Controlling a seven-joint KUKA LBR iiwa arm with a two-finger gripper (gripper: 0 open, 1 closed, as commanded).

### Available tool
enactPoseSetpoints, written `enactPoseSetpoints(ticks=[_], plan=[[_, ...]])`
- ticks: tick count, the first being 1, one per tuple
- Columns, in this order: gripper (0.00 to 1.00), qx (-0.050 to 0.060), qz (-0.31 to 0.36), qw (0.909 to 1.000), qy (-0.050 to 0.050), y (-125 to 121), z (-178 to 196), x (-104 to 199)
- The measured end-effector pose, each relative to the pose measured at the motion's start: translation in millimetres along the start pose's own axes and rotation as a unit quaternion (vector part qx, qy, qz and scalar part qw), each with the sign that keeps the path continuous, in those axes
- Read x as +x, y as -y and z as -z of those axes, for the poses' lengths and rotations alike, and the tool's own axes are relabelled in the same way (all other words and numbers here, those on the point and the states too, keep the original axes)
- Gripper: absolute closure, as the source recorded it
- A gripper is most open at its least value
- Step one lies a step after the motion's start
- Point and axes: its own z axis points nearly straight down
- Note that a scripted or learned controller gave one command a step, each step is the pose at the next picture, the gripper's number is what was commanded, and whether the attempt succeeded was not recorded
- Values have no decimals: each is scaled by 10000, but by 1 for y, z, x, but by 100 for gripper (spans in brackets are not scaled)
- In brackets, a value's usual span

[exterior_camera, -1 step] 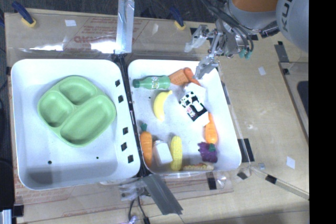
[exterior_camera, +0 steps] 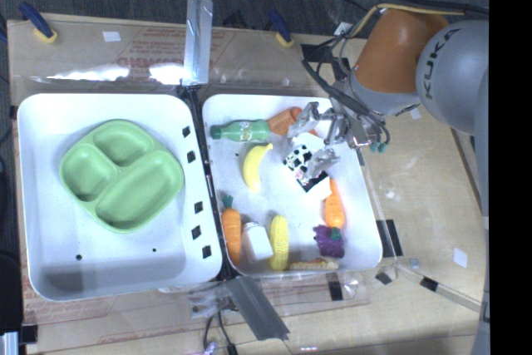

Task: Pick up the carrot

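The arm [exterior_camera: 432, 71] is reaching in from the right, and the gripper [exterior_camera: 326, 137] is hanging over the far part of the right bin [exterior_camera: 366, 204]. Whether it is open or closed is not clear.

One carrot [exterior_camera: 333, 208] is lying near the right wall, clear of the gripper; another carrot [exterior_camera: 231, 233] is sitting by the left wall.

A green bottle [exterior_camera: 241, 130], banana [exterior_camera: 254, 165], corn [exterior_camera: 279, 243], grapes [exterior_camera: 329, 241], an orange piece [exterior_camera: 287, 120] and a black-and-white checkered thing [exterior_camera: 304, 162] are sharing that bin.

A green divided plate [exterior_camera: 121, 175] is sitting in the left bin [exterior_camera: 50, 262].
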Motion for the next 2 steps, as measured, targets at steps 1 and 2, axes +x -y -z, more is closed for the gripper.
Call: enactPoseSetpoints(ticks=[1,2], plan=[[0,16,383,9993,39,-8,-38,50],[0,24,349,9994,60,-16,-54,128]])
